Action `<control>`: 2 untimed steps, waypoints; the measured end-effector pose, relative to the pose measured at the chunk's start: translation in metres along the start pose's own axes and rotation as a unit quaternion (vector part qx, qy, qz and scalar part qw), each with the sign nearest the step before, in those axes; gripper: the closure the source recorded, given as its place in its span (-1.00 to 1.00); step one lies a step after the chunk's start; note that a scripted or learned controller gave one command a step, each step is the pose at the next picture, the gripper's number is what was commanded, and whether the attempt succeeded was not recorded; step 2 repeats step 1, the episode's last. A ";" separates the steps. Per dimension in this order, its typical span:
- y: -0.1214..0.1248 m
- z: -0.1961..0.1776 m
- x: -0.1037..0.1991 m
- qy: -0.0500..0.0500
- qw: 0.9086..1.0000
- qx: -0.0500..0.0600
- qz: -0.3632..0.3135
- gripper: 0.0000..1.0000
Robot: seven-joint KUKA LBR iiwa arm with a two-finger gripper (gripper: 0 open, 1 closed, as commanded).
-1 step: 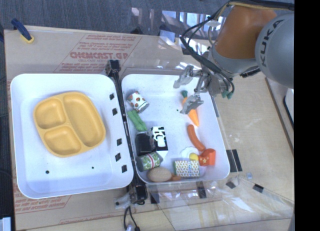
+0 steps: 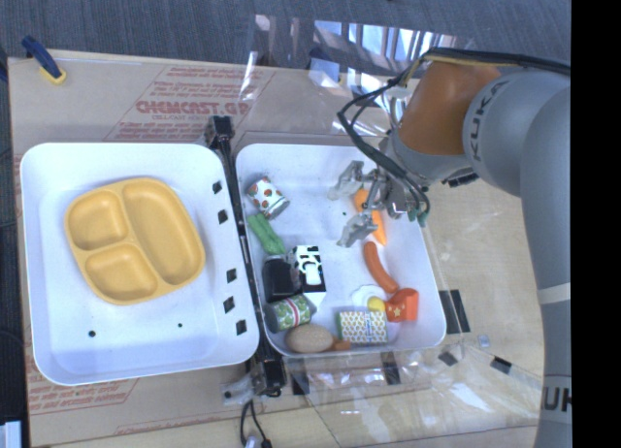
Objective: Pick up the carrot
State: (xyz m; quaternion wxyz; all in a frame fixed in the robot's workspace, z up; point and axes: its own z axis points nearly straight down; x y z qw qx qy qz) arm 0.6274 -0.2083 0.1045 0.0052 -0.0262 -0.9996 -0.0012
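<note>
The carrot is a small orange piece lying in the right bin, near its right wall, and the gripper body covers part of it. My gripper hangs over the upper middle of that bin, its two grey fingers spread apart and open. Orange shows between the fingers' bases and just right of the lower finger. Nothing is clamped between the fingertips. I cannot tell whether the gripper touches the carrot.
Just below the carrot lies a reddish sausage. The right bin also holds a small can, a green vegetable, a black-and-white box, a fried egg and a striped box. A yellow divided plate sits in the left bin.
</note>
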 end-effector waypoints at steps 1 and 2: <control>0.003 -0.018 -0.006 -0.008 1.000 0.002 -0.005 1.00; 0.003 -0.018 -0.006 -0.008 1.000 0.002 -0.005 1.00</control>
